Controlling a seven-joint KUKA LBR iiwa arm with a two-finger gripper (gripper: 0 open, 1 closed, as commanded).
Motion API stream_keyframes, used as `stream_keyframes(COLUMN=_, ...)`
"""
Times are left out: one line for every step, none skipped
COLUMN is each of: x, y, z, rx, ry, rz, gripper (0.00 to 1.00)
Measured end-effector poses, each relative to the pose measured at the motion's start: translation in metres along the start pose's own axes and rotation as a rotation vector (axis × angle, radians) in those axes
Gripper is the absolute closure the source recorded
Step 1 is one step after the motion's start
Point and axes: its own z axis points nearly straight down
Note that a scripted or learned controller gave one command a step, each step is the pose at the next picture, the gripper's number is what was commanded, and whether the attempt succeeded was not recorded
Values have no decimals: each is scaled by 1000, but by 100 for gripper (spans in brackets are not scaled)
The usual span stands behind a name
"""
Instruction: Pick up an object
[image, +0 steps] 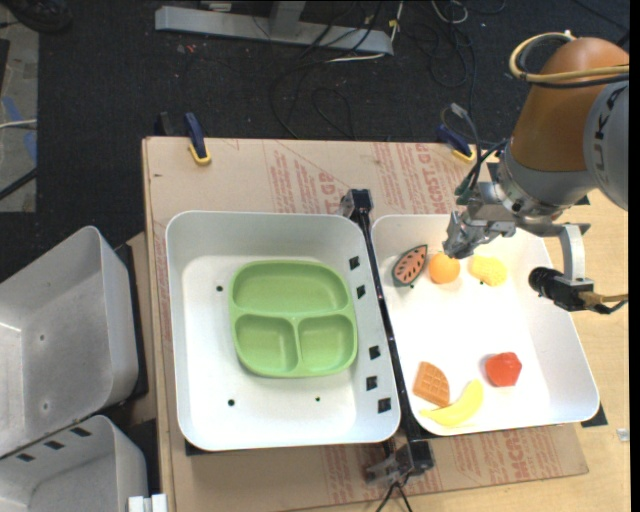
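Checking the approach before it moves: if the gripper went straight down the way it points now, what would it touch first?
Probably the orange ball, just under the gripper, though depth is unclear from this slant. The yellow toy sits just beside it.

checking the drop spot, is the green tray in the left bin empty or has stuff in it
Empty: all three compartments of the green tray show bare green, and it lies flat in the left bin.

Glossy white plastic bins (200, 400) sit on a matt cardboard sheet (280, 165); the green tray (293, 318) looks smooth plastic.
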Motion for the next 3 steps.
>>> stream_keyframes(x=49, y=0, z=13, rx=0, ry=0, rz=0, gripper=100)
stream_keyframes(x=108, y=-1, z=22, rx=1, ry=0, rz=-1, gripper=100)
stream_keyframes(x=165, y=-14, z=24, rx=1, ry=-1, rz=0, gripper=100)
